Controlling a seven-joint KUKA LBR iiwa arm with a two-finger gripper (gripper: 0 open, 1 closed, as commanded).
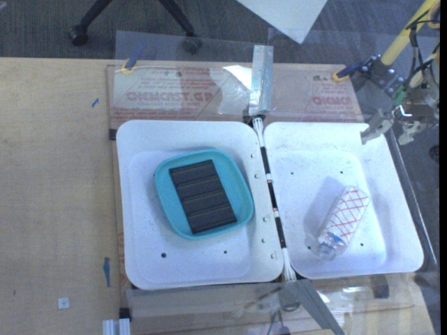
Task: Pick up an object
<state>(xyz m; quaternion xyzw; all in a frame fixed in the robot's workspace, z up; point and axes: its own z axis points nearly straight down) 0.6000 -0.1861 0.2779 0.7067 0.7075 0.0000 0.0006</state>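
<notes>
Tabletop [49, 187] carries two white bins side by side.
Left bin [140, 257]: teal tray [167, 187] with dark ridged insert [202, 196], lying flat; low edges, hard to pinch.
Right bin [391, 243]: clear plastic bottle [336, 217], red-checked label, on its side; likely rolls or slips under contact.
End effector [380, 124] at right bin's far corner, well apart from bottle; opening cannot be told.

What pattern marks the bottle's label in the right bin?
Red crisscross lines on white, on the bottle, camera view.
</notes>
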